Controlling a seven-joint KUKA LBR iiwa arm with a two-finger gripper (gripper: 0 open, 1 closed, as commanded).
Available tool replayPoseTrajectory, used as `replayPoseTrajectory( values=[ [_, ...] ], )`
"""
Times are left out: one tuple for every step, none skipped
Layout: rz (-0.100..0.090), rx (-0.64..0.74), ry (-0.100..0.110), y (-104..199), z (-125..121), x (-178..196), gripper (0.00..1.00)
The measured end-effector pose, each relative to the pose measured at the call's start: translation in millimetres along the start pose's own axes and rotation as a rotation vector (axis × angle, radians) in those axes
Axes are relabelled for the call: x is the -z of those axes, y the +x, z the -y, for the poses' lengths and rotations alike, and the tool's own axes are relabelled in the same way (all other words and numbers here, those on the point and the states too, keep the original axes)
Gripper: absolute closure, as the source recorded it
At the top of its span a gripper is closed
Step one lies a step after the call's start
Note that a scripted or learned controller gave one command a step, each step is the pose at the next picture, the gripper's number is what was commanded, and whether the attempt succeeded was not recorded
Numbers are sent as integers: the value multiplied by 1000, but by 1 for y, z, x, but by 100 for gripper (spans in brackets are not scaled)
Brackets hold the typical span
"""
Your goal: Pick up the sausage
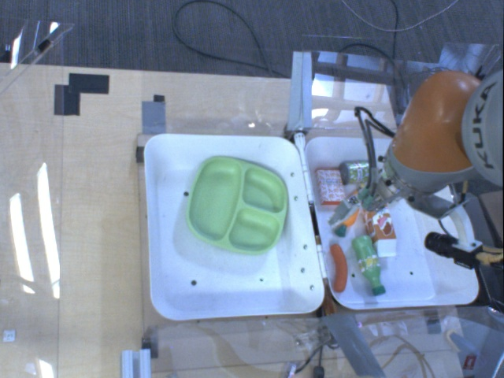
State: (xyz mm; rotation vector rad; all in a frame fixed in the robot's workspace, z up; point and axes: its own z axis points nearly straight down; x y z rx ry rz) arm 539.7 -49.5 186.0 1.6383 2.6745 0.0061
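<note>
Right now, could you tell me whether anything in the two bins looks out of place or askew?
Nothing looks spilled or damaged. The right bin is just cluttered: the green bottle lies on its side beside the sausage, among loosely scattered packets.

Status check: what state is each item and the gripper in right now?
Sausage: lying flat in the right bin, by its left wall, not gripped.
Green bottle: lying on its side beside the sausage.
Can: on its side.
Green tray: upright in the left bin.
Gripper: low over the clutter above the sausage.
</note>
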Motion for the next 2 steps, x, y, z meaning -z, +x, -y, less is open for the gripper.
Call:
replayPoseTrajectory(
  values=[
    [-1, 102, 0, 60, 27, 0, 0],
    [0, 506, -2, 74, -77, -1, 0]
  ],
)
